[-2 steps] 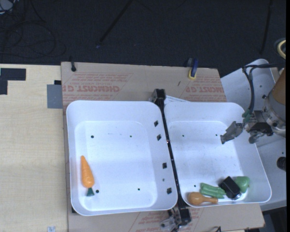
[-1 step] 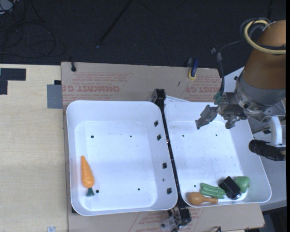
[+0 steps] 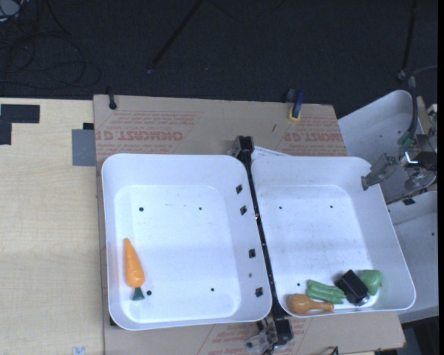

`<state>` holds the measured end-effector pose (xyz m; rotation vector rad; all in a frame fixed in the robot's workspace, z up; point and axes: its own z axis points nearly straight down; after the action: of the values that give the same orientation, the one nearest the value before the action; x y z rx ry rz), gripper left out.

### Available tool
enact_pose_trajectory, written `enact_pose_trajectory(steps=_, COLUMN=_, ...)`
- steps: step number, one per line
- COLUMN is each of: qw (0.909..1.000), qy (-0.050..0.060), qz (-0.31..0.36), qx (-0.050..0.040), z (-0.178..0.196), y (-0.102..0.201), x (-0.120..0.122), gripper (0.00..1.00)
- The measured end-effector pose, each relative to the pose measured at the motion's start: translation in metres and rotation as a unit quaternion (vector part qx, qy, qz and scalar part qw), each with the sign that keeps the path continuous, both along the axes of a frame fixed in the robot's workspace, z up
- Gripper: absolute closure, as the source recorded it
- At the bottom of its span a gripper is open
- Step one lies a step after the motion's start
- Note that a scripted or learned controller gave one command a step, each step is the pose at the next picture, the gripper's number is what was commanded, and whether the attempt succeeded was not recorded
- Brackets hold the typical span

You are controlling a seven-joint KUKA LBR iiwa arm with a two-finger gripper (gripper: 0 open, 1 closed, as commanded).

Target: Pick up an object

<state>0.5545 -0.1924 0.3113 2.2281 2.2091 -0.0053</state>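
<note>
Here we are at the start of the pick: the gripper (image 3: 400, 171) sits at the right edge of the frame, outside the upper right rim of the right bin (image 3: 319, 214), not yet over any object. It is small and cluttered against the white panel behind it, so I cannot tell whether it is open or closed, and nothing can be seen held in it. Candidates are plenty. Down in the lower right corner of the right bin lies a tight cluster: a black block (image 3: 352, 287), a green pod (image 3: 324, 292) touching it on the left, a rounder green piece (image 3: 371, 278) just behind it on the right, and an orange-yellow gourd shape (image 3: 309, 304) against the bottom wall. Over in the left bin (image 3: 179, 170), a lone orange carrot (image 3: 133, 263) lies near the lower left wall, well apart from everything else. My read: the approach step is still ahead. The next move calls for swinging in over one bin and descending. The cluster is nearer but crowded against the wall; the carrot is farther but stands free.
</note>
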Motion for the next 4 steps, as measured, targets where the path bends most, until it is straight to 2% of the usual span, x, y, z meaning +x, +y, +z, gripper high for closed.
enact_pose_trajectory(steps=1, qw=0.9999, qy=0.008, qz=0.006, qx=0.0056, z=-0.167, y=0.056, x=0.043, gripper=0.0)
enact_pose_trajectory(steps=2, qw=1.0, qy=-0.004, qz=0.002, qx=-0.0012, z=-0.057, y=-0.026, x=0.045, gripper=0.0)
enact_pose_trajectory(steps=3, qw=1.0, qy=-0.002, qz=0.009, qx=0.0031, z=-0.001, y=0.065, x=0.058, gripper=0.0)
enact_pose_trajectory(steps=4, qw=1.0, qy=-0.003, qz=0.008, qx=0.0028, z=0.071, y=0.135, x=0.057, gripper=0.0)
